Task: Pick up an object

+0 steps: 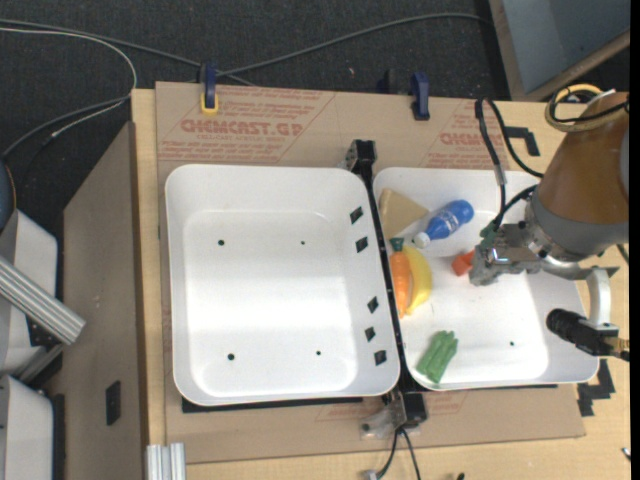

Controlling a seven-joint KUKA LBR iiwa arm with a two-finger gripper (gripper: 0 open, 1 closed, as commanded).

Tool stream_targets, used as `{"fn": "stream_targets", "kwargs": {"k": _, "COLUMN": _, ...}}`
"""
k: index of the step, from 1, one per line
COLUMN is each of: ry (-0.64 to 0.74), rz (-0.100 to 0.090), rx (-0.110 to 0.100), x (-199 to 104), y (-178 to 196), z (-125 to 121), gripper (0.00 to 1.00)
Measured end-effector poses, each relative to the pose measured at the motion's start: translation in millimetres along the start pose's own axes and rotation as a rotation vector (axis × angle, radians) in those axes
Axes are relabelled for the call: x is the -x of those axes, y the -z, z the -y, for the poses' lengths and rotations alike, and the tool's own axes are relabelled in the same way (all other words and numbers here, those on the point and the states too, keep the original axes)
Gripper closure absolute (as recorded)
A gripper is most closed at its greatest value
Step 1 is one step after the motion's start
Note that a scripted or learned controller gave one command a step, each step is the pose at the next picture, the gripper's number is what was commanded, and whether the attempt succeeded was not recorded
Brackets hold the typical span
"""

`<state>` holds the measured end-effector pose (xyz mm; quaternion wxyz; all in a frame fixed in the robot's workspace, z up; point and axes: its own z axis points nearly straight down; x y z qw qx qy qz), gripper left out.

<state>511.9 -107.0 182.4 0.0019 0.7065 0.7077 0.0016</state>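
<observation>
I have the gripper (487,265) low in the right bin (520,363), just beside a small red object (462,263); jaw state unreadable. Risk: it nudges the piece aside

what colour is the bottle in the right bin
Blue, with a white cap end; the bottle lies in the right bin, seen in the camera view.

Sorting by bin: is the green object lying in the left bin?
No, the green object lies in the right bin, near its front edge.
</observation>
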Motion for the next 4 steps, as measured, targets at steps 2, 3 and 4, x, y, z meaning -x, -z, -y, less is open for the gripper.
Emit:
{"fn": "stream_targets", "kwargs": {"k": 2, "ry": 0.003, "rz": -0.001, "rx": -0.004, "x": -48, "y": 51, "z": -20, "gripper": 1.00}}
{"fn": "stream_targets", "kwargs": {"k": 3, "ry": 0.004, "rz": -0.001, "rx": -0.003, "x": -97, "y": 43, "z": -45, "gripper": 1.00}}
{"fn": "stream_targets", "kwargs": {"k": 4, "ry": 0.004, "rz": -0.002, "rx": -0.004, "x": -147, "y": 32, "z": -60, "gripper": 1.00}}
